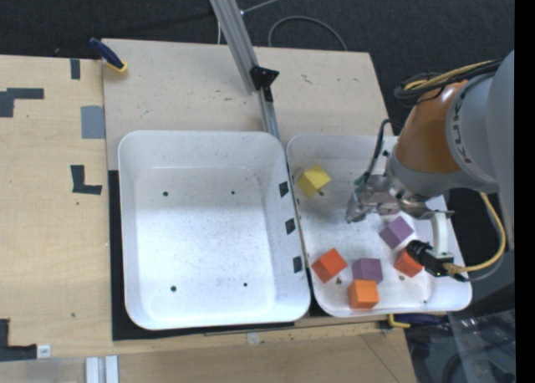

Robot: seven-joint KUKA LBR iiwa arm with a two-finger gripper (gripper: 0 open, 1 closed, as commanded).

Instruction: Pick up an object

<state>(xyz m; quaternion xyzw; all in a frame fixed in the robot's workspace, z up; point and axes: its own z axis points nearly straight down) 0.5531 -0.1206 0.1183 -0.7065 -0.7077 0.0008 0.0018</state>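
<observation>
My gripper (361,208) reaches down into the right bin (334,151), near its middle, with the grey arm and orange band coming in from the right. A yellow block (315,181) lies left of the gripper, a short gap away. A light purple block (396,231) sits just right of and below the gripper. Along the bin's near side lie an orange block (329,264), a darker purple block (367,270), another orange block (363,293) and a red-orange block (408,262). Nothing shows between the fingers.
The left bin (201,227) stands beside the right one, sharing a raised wall. A metal pole (238,30) slants from the top down to the bins' far junction. Black cables (435,260) trail over the right bin's right edge. A blue and yellow clamp (109,55) lies on the bench.
</observation>
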